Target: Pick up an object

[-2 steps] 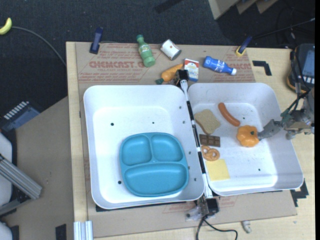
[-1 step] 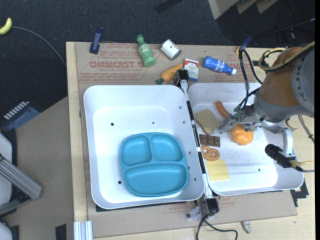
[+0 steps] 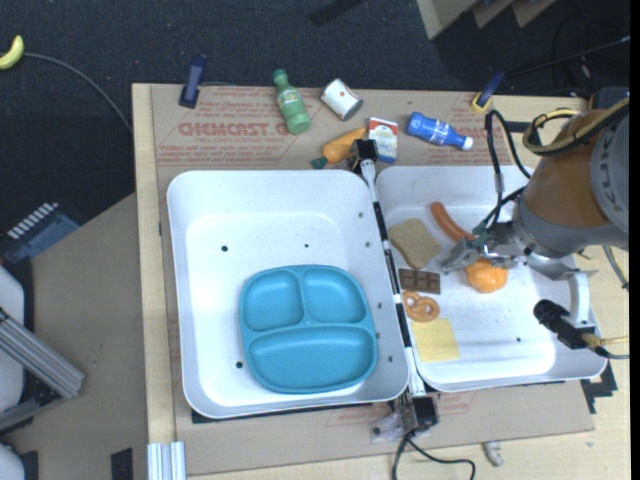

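Claw (image 3: 483, 258) down in right bin (image 3: 520, 363), sitting on the orange (image 3: 488, 279); can't tell if it's gripping. Sausage (image 3: 448, 220) up-left of claw, bread (image 3: 414, 240) left, pretzel (image 3: 422, 309) lower-left.

Arm (image 3: 585, 183) cut by right edge; orange (image 3: 488, 278) partly hidden.

I read "CHEMCAST" in red letters on the table (image 3: 230, 128) at eleven o'clock; the smaller print around it is illegible.
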{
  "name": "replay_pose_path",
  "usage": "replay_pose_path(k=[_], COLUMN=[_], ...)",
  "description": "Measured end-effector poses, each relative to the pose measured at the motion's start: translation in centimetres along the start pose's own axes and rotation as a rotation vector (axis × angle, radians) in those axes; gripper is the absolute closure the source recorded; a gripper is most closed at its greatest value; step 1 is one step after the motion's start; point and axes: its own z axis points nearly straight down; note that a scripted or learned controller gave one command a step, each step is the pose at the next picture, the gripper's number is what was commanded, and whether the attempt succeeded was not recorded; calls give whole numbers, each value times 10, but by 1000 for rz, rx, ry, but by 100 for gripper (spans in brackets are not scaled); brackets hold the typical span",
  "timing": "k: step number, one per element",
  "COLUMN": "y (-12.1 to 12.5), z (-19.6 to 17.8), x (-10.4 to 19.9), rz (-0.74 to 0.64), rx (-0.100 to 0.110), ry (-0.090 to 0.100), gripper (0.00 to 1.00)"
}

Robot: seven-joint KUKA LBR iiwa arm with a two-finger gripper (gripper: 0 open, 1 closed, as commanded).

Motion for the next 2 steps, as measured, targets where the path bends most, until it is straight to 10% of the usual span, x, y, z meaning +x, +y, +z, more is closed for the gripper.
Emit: replay_pose_path(k=[1, 2], y=[5, 1], z=[-17, -11], x=[-6, -3], rz=[4, 3], rx=[-15, -2], ry=[-10, -6], gripper=[100, 0])
